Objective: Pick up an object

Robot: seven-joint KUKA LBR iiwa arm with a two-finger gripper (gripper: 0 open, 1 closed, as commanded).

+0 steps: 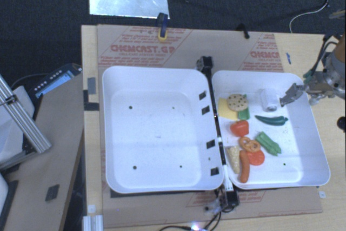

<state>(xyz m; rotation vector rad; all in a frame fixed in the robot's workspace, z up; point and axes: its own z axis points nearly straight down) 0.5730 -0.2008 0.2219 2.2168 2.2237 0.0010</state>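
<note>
The right bin [316,140] holds several toy foods. A round cookie [236,100] lies on a yellow wedge [226,110] at the bin's left side. Below them are a red tomato [240,127], an orange pretzel [248,143] and an orange sausage [244,166]. A dark green chili [272,120] and a lighter green pod [268,143] lie nearer the middle. A whitish cylinder [268,99] rests near the bin's far edge. My gripper [289,94] hangs over the bin's upper right part, just right of that cylinder, and nothing can be seen in its grasp.
The left bin [116,84] sits beside the right one, joined by a black clip strip [212,121]. Both rest on a cardboard sheet [146,46]. A yellow and blue clamp [162,27] stands at the back. A metal rail [21,121] is at the far left.
</note>
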